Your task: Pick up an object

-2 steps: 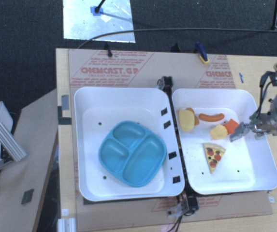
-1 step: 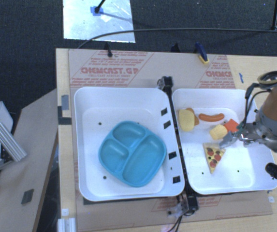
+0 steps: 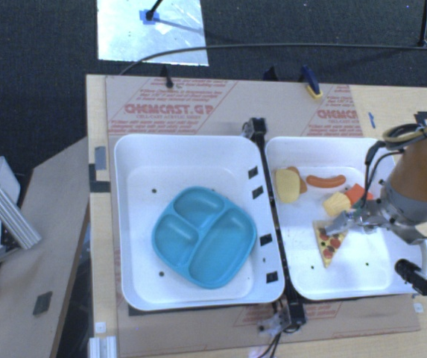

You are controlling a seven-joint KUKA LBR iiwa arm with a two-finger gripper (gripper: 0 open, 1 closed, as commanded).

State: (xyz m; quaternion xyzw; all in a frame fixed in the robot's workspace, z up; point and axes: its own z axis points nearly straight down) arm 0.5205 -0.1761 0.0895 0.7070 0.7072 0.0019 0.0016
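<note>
one blue plate (image 3: 204, 236), one pizza slice (image 3: 328, 246), one sausage (image 3: 325, 180)

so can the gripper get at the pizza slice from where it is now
Probably yes. The gripper hovers right at the pizza slice in the right bin, and nothing lies over the slice; the yellow block sits close beside it.

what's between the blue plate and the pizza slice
In the camera view, the two bins' adjoining walls with black clips; blue plate lies left, pizza slice right.
</note>
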